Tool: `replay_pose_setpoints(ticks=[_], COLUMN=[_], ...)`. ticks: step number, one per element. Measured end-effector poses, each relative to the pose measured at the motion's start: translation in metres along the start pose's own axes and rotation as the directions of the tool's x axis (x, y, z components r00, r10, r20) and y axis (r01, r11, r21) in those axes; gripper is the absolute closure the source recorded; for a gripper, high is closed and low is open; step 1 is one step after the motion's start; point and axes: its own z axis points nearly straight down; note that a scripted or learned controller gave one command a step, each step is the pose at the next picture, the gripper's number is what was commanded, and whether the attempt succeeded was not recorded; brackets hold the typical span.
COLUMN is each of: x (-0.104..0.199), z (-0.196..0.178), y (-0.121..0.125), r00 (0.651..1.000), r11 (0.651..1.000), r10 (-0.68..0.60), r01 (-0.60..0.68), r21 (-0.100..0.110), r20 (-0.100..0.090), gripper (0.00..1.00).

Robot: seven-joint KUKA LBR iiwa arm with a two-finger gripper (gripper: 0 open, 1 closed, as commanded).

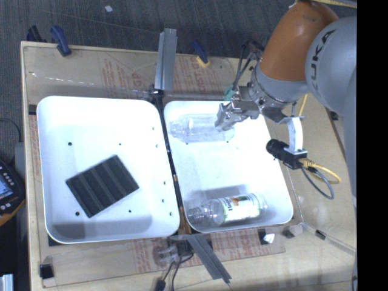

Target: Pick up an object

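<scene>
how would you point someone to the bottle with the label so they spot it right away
Start at the right bin, the one the arm reaches into. Look along its near edge, where a clear plastic bottle with a label lies on its side. The other clear bottle, at the far end beside the gripper, has no label, and the left bin holds a dark ribbed panel.

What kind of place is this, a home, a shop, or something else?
Most likely a robotics lab set up for grasping trials. A KUKA arm reaches over two white bins fixed to a wooden bench held by blue clamps. The bins hold test things: clear plastic bottles and a black ribbed pad.
</scene>
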Motion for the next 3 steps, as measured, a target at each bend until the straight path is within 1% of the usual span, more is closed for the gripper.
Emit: replay_pose_setpoints(ticks=[1, 2, 3], x=[-0.003, -0.034, -0.034], z=[0.094, 0.136, 0.136], y=[-0.059, -0.098, -0.098], r00=[0.978, 0.992, 0.992], r11=[0.978, 0.992, 0.992], r10=[-0.208, -0.129, -0.129], r01=[0.208, 0.129, 0.129], r21=[-0.001, -0.002, -0.003], r20=[0.0, 0.0, 0.0], gripper=[0.0, 0.0, 0.0])
